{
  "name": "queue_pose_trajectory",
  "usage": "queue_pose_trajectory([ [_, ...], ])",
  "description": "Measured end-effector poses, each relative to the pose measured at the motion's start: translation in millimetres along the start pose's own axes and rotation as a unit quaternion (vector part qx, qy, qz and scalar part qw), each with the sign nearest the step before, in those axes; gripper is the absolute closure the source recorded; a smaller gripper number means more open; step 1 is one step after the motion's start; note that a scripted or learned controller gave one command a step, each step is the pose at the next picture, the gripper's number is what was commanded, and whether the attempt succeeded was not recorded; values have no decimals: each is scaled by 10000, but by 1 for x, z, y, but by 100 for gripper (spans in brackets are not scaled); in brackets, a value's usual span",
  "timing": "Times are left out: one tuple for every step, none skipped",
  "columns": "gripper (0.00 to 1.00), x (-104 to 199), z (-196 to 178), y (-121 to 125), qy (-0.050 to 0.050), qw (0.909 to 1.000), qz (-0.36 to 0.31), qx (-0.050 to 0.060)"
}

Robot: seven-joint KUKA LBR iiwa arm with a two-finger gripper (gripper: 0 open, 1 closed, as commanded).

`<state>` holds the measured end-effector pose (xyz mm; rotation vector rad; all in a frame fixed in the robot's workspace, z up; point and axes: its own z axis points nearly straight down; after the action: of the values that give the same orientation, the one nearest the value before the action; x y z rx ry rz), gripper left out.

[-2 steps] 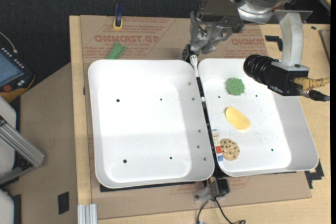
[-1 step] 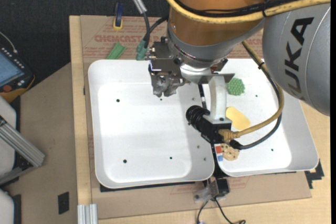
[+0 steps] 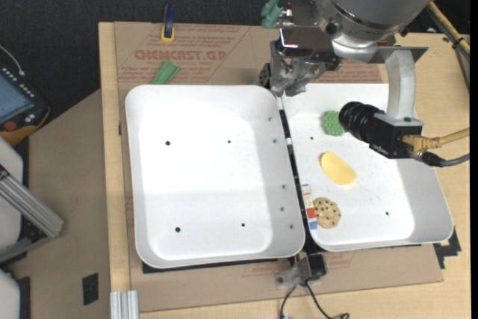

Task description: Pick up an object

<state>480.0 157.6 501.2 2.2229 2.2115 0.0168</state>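
The right bin point(image 3: 418, 213) holds a green lumpy object point(image 3: 331, 123), a yellow oval piece point(image 3: 338, 168) and a round cookie with dark chips point(image 3: 326, 213). A small red, white and blue item point(image 3: 308, 207) lies along that bin's left rim. My gripper point(image 3: 285, 82) hangs over the far left corner of the right bin, by the seam between the two bins, well away from the objects. Nothing shows in its grasp. A black cylinder point(image 3: 370, 128) mounted on the arm partly covers the green object.
The left bin point(image 3: 202, 175) sits beside the right one on a cardboard sheet point(image 3: 202, 48). A green clip point(image 3: 164, 72) and a yellow-and-blue clamp point(image 3: 169, 26) lie on the cardboard behind it. A cable point(image 3: 448, 140) runs off to the right.
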Motion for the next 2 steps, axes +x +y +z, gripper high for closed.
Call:
queue_pose_trajectory([
  [100,56,-36,4,3,10000,-56,24],
  [100,68,-34,-1,-11,10000,-38,48],
])
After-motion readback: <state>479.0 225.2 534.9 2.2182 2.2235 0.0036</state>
